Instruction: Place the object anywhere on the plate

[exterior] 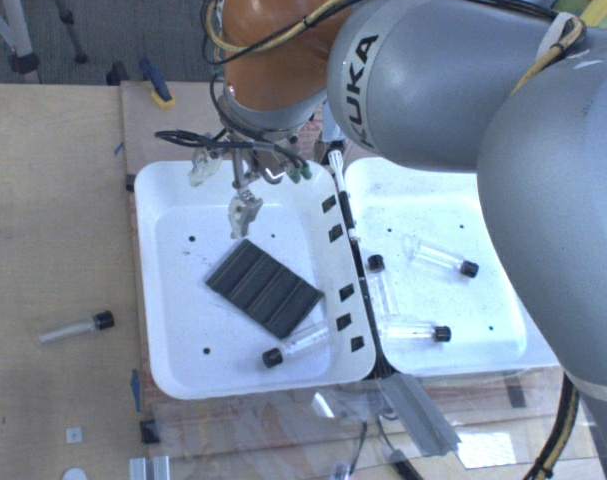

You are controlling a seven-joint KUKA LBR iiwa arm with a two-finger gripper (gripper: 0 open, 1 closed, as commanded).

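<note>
A capped tube [295,345] lies in the left bin [173,363] at its near edge, well below the fingers, just touching the lower corner of the dark ribbed plate [264,288]; the plate sits flat at a slant, just beneath the fingers; the gripper [245,215] hangs over the plate's upper corner, its fingers close together with nothing seen between them; to their right, three more tubes [441,259] lie in the right bin [503,340]; one tube [75,328] lies on the bench, far left.

Along the top of the frame you see grey carpeted floor [93,18]; the pale wooden bench [53,218] fills the left, evenly lit, with tripod legs [13,23] at upper left.
</note>
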